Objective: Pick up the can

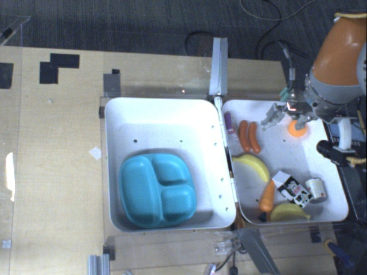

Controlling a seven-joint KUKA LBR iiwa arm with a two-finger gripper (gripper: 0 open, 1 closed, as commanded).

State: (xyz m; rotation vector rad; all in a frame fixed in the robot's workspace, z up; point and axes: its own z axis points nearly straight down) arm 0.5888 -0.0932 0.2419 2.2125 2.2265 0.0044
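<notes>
Silver can [316, 189] lies untouched, well apart from my tool [285, 113], apparently open and empty; next I'd reach over it.

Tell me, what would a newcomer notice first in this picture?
Probably the blue tray, large and bright, lying in the left bin. Next, the orange-banded arm over the right bin, its gripper near the far edge. The can lies small and silver in the near right corner.
</notes>
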